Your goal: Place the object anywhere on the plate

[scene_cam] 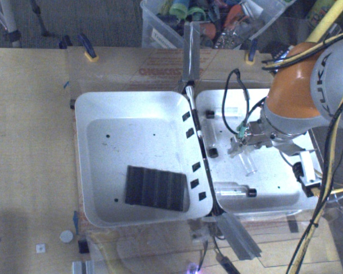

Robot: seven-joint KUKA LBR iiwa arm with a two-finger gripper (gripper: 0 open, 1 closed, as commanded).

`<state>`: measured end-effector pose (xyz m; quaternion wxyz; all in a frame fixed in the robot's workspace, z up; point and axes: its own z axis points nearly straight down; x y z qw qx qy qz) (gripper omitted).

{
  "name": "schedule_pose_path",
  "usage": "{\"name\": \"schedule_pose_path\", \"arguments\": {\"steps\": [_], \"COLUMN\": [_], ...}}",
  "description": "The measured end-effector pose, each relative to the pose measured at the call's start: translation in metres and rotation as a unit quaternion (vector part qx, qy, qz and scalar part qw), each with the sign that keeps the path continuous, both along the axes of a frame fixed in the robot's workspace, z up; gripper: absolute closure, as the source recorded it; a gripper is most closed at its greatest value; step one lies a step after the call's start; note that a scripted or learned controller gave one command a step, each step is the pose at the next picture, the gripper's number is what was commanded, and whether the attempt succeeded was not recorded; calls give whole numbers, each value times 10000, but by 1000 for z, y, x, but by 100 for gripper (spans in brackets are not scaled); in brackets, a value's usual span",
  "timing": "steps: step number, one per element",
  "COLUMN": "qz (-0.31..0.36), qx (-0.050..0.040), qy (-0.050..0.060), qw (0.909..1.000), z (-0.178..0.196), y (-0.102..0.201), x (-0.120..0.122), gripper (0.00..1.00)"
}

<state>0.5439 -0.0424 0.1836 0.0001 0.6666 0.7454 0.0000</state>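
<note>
The gripper (247, 160) hangs well right of the dark ribbed plate (155, 188); I cannot tell whether it is released or clenched. The black-capped clear tube (234, 192), probably the object, lies right of the plate, in the neighbouring bin. The grasp should straddle the tube's narrow width.

"KU" lettering on grey arm (333, 79)

Clear tub (228, 7) of colourful clutter behind bench; blue clamps (90, 50) on bench's far edge.
</note>
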Motion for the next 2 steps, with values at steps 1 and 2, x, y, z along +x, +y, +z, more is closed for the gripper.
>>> {"name": "schedule_pose_path", "arguments": {"steps": [1, 2], "qz": [-1978, 1044], "qx": [-5, -8], "qy": [8, -18], "qw": [9802, 9945], "z": [42, 94], "y": [70, 77], "x": [62, 116], "gripper": [100, 100]}}
